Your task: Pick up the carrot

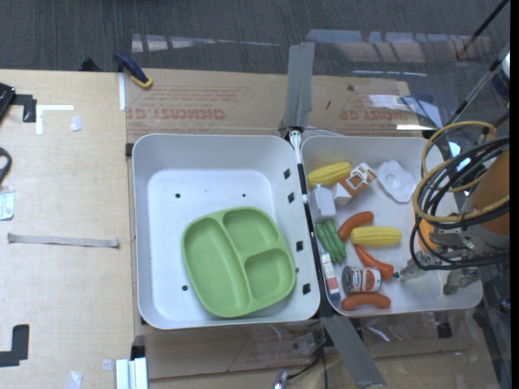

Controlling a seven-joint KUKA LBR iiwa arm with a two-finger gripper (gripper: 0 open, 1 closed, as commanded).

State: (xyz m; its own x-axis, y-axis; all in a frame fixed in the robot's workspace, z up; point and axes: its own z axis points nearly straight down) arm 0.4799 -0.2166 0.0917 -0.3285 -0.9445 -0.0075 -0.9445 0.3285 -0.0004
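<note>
The carrot (373,259) is a thin orange piece with a small green top. It lies slanted on the floor of the right bin (405,217), between a yellow corn cob (375,236) and a small can (361,279). My gripper (434,272) hangs low over the bin's front right corner, just right of the carrot's green end. Black and yellow cables and the orange-banded wrist (491,193) hide much of it. Nothing shows as held.
The right bin also holds a second corn cob (329,173), two red-orange sausages (355,223) (366,301), green beans (330,241), an orange-white carton (358,181) and a white piece (395,180). A green divided plate (239,259) lies in the left bin (162,185).
</note>
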